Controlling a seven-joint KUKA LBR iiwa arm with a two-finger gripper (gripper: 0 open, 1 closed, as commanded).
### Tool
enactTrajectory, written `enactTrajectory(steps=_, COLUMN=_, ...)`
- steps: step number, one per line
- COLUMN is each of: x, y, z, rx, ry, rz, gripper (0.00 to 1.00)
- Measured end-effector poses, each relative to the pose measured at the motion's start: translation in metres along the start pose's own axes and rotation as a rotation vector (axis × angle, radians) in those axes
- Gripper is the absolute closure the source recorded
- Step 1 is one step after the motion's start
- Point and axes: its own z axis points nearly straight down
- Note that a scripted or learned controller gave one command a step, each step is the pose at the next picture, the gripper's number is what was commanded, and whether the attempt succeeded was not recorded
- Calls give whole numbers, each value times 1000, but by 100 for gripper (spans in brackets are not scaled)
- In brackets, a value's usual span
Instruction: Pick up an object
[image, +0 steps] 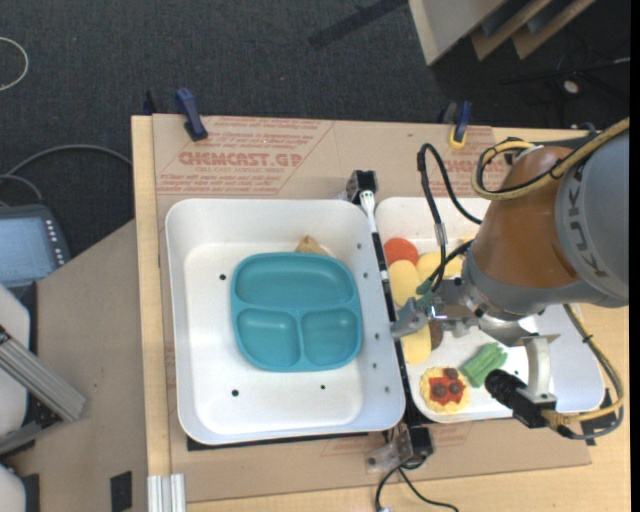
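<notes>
In the right bin (560, 385) lie several toy foods: an orange-red piece (400, 248) at the back left, yellow pieces (403, 281) beside it, a green piece (482, 363), and a small pizza-like disc (444, 389) at the front. My gripper (418, 312) hangs low over the left side of this bin, right above the yellow pieces near the wall between the bins. The arm's orange band and grey wrist cover the bin's middle.
The left bin (195, 330) holds a teal divided plate (296, 308), with a small tan object (312, 244) just behind it. Black cables loop over the right bin's back edge. Clamps sit on the board's far edge.
</notes>
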Motion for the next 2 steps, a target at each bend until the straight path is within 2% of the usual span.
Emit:
enactTrajectory(steps=1, x=-2, y=1, z=-10, rx=-2, ry=-1, rz=3, gripper=100)
enactTrajectory(steps=2, x=3, y=53, z=0, rx=-4, ry=-2, rz=2, gripper=100)
